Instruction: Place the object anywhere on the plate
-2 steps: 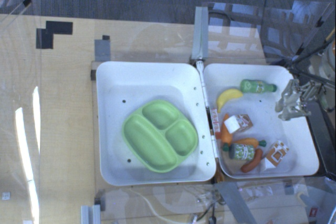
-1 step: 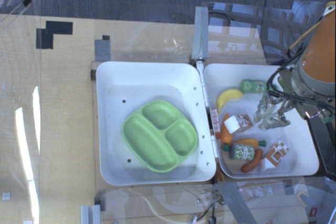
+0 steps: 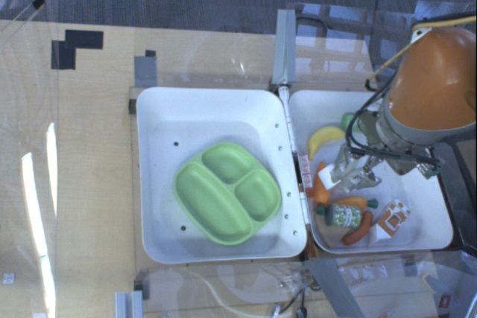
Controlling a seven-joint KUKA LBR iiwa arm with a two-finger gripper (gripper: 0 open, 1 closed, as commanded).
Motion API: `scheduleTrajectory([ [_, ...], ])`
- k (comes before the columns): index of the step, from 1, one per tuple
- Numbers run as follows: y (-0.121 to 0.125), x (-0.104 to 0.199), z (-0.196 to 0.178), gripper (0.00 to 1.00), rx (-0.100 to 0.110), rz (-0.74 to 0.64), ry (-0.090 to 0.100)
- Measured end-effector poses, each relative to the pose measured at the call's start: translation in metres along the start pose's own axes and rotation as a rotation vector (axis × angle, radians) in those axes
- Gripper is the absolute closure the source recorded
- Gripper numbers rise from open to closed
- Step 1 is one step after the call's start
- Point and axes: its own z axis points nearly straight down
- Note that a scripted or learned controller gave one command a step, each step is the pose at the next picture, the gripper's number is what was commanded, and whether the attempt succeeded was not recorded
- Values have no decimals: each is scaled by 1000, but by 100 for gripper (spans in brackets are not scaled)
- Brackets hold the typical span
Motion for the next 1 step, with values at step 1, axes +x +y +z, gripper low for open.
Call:
scheduleTrajectory([
  [1, -83, 45, -207, 100, 8, 500, -11],
])
